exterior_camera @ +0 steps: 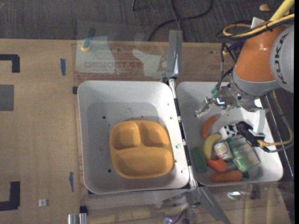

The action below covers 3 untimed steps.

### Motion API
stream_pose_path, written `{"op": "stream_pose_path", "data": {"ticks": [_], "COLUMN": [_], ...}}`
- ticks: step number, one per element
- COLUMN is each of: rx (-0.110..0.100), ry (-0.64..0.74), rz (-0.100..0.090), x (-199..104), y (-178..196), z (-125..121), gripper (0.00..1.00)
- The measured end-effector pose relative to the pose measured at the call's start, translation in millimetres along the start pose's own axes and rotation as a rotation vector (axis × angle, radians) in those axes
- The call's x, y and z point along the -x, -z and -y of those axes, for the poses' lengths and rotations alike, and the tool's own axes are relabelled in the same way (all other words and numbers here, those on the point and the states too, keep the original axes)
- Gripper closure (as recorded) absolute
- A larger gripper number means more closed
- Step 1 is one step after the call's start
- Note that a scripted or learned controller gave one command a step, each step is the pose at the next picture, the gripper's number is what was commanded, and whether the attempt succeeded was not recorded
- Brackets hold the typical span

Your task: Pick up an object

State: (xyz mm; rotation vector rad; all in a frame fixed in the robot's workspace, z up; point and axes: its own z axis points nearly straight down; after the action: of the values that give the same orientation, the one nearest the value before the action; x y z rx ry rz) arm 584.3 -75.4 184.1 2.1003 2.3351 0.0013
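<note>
1. Nothing is lifted yet, as far as I can judge: every item lies on a bin floor, so the whole pick is left to do
2. Nearest the front wall of the right bin (275,171) lies an orange carrot (228,176), with a red piece (216,165) just behind it and a flat green block (199,159) toward the bin's left wall
3. Mid-bin, a yellow banana (210,145) curves beside a small red-and-white cup (221,150); a green bottle (240,158) and a grey packet (251,157) lie to the right, close together
4. Behind them sit an orange sausage shape (208,125) and a black-and-white toy (228,131)
5. The hand (219,104) hangs over the far part of the right bin, above the sausage shape; its fingers look bare, but how wide they stand I cannot tell
6. Any of these could be the pick; the sausage shape lies closest under the hand
7. The left bin (93,97) carries a yellow divided tray (140,149) toward its front right corner
</note>
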Motion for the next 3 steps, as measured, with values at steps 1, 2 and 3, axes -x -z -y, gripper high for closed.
{"op": "stream_pose_path", "data": {"ticks": [1,2,3], "rx": [-0.003,-0.001,0.009], "ry": [0.061,0.07,0.199], "rz": [-0.001,-0.001,0.001], "x": [23,23,16], "y": [-84,-54,-95], "z": [26,42,64], "gripper": [0.0,0.0,0.0]}}
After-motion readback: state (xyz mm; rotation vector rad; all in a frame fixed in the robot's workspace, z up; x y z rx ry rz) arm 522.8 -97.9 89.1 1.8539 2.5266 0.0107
